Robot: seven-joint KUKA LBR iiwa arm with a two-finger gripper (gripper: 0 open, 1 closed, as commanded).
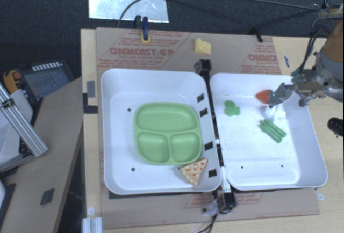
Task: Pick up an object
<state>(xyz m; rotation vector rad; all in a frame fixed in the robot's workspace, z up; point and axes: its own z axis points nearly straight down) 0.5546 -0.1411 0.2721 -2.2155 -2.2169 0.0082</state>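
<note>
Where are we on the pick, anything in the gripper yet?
Nothing looks picked yet. The gripper hangs over the right bin, near the orange-red piece, with nothing visibly between its fingers. The green leafy piece and green stalks lie on that bin's floor; the pizza slice sits beside the green tray in the left bin. Grasp and lift remain.

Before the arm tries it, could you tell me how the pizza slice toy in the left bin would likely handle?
The pizza slice looks flat and thin, so probably light and stiff. It lies against the green tray near the bin wall, so fingers may struggle to get around it; pushed, it should slide, not roll.
</note>
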